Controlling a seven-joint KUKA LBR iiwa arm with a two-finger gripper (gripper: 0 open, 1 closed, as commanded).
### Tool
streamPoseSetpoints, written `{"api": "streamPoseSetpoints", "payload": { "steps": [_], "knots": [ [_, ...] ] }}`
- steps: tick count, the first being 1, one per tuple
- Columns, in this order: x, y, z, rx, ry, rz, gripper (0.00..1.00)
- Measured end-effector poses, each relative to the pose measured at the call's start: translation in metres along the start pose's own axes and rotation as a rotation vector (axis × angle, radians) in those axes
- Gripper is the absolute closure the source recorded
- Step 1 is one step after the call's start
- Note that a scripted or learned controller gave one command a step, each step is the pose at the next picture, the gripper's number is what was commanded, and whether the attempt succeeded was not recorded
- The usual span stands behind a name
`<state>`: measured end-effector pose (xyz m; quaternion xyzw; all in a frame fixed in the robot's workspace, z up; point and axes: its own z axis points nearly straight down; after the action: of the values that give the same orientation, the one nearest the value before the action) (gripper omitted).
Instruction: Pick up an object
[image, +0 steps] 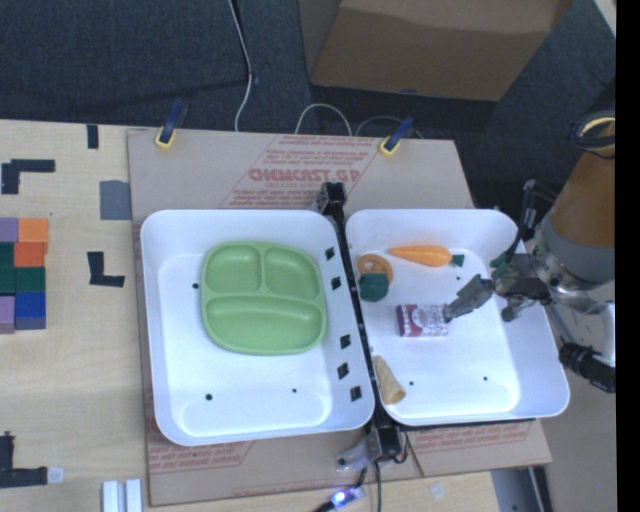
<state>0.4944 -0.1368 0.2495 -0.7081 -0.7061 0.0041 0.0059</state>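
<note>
The right bin holds several small objects. An orange carrot lies near its far wall. A tan ring and a dark green piece sit by the left wall. A maroon and white packet lies in the middle. A tan cone rests at the near left corner. My gripper reaches in from the right and slants down to the packet's right end, just above or touching it. Nothing is visibly held.
A green divided plate lies in the left bin. A black divider runs between the bins. Coloured blocks sit at the bench's far left. A cardboard box stands behind the bench.
</note>
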Motion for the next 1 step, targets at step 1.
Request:
{"api": "streamPoseSetpoints", "payload": {
  "steps": [1],
  "knots": [
    [0.0005,0.0023,-0.0065,-0.013,-0.002,-0.004,0.0]
  ]
}}
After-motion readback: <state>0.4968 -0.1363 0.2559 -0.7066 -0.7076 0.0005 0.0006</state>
